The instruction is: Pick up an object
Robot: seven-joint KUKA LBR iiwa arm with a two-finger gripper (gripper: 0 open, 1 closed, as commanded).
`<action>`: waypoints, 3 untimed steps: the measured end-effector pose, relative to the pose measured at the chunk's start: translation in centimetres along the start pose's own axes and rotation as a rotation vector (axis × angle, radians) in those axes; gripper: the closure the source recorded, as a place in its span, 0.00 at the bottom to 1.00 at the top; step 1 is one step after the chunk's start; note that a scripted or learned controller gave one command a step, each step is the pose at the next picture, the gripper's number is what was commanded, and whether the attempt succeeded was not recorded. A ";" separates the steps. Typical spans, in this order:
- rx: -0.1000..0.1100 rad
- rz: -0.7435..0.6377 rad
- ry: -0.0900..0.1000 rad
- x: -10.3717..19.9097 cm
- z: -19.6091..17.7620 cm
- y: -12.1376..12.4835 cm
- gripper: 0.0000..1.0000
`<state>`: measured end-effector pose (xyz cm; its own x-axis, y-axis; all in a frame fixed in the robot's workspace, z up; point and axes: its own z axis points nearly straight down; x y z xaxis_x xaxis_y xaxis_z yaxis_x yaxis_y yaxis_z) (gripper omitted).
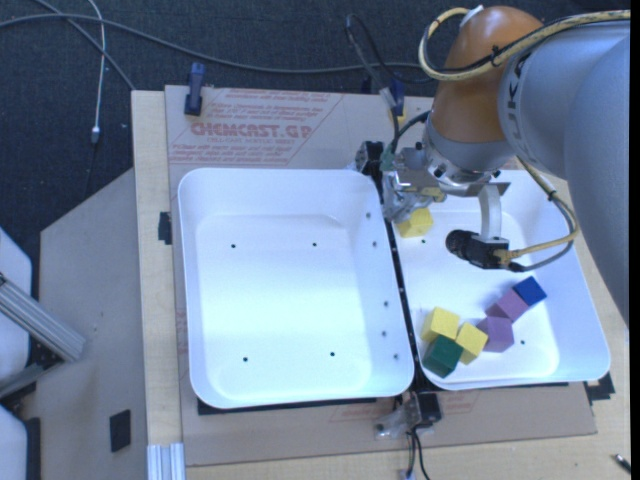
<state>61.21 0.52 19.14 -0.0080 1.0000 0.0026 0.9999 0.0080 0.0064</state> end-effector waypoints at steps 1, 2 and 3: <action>-0.003 0.004 -0.001 4.6 -16.1 2.0 1.00; 0.008 0.007 -0.003 4.4 -15.5 1.9 0.00; 0.019 0.009 -0.004 1.9 0.9 2.5 0.00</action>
